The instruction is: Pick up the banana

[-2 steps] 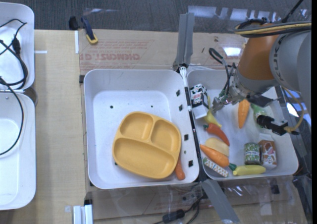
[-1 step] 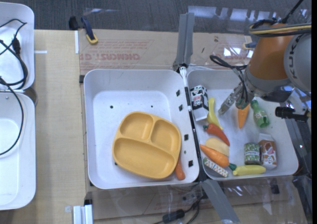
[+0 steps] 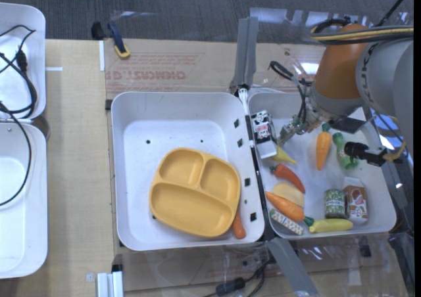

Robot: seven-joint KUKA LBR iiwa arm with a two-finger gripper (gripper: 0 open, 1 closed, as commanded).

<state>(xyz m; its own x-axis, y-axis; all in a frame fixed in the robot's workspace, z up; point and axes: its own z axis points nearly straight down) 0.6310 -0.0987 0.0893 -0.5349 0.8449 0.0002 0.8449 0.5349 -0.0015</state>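
Where the bench comes nearest the camera, a yellow banana (image 3: pixel 331 225) is seen lying flat along the near wall of the right bin (image 3: pixel 388 218), its long axis running left to right and its dark stem end pointing left. Just beside that end a flat printed packet (image 3: pixel 287 224) is laid, its writing too small to be read. Directly behind the banana two small cans are stood upright: a green-labelled can (image 3: pixel 335 203) and a brown-labelled can (image 3: pixel 356 204), neither label legible. To their left a long orange carrot (image 3: pixel 285 205), a pale wedge (image 3: pixel 289 192) and a smaller red-orange carrot (image 3: pixel 288 176) are piled together. In the left bin (image 3: pixel 125 177), of smooth white plastic with small dark holes, a glossy yellow tray (image 3: pixel 197 190) with three rounded compartments is set, and a small orange piece (image 3: pixel 238 227) is tucked against its near right edge. Farther back in the right bin, a black-and-white patterned carton (image 3: pixel 262 128) is leaned against the dividing wall, an upright carrot (image 3: pixel 322 148) with a green top is seen, and a green object (image 3: pixel 347 156) lies beside it. The gripper (image 3: pixel 294 126) is held low over the far part of this bin, well apart from the banana; whether it is open or closed cannot be told, and nothing is seen in its grasp. Behind it, the arm's orange band (image 3: pixel 342 69) is visible. Beyond the bins, mirrored red lettering is printed on the cardboard sheet (image 3: pixel 158 66).
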